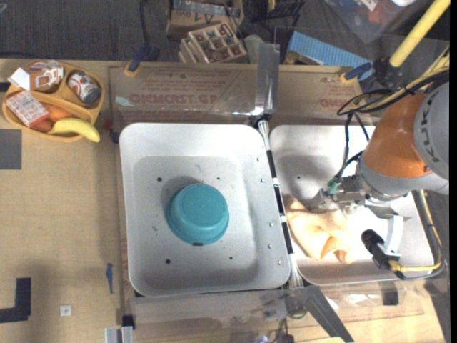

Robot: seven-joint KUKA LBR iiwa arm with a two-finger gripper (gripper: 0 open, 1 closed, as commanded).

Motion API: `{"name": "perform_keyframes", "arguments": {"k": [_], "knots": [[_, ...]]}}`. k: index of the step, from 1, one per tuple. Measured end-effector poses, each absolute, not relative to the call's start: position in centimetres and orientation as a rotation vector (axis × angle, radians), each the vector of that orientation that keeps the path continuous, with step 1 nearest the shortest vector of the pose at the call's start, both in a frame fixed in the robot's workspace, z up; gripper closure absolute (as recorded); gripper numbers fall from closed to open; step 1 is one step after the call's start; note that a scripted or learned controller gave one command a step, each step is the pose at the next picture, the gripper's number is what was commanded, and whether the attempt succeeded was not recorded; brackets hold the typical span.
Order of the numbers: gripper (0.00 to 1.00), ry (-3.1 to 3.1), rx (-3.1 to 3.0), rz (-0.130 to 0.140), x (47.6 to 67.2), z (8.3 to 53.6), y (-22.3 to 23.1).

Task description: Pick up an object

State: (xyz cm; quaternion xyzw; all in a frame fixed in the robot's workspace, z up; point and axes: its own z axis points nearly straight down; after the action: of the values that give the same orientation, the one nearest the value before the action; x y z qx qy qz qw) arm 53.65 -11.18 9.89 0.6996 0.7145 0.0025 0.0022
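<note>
A teal bowl lies upside down in the middle of the left bin. A pale cream and orange cloth-like thing lies crumpled in the near left part of the right bin. My gripper is low in the right bin, right at the cloth's far edge, with the grey and orange arm reaching in from the right. The wrist hides where the gripper meets the cloth.
An orange tray with a banana and toy food sits on the bench at the far left. A cardboard wall runs behind both bins. A narrow rim separates the bins.
</note>
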Motion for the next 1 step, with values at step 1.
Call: {"name": "perform_keyframes", "arguments": {"k": [1], "knots": [[0.00, 2.382, 2.029, 0.016, 49.41, 8.93, -10.56]]}}
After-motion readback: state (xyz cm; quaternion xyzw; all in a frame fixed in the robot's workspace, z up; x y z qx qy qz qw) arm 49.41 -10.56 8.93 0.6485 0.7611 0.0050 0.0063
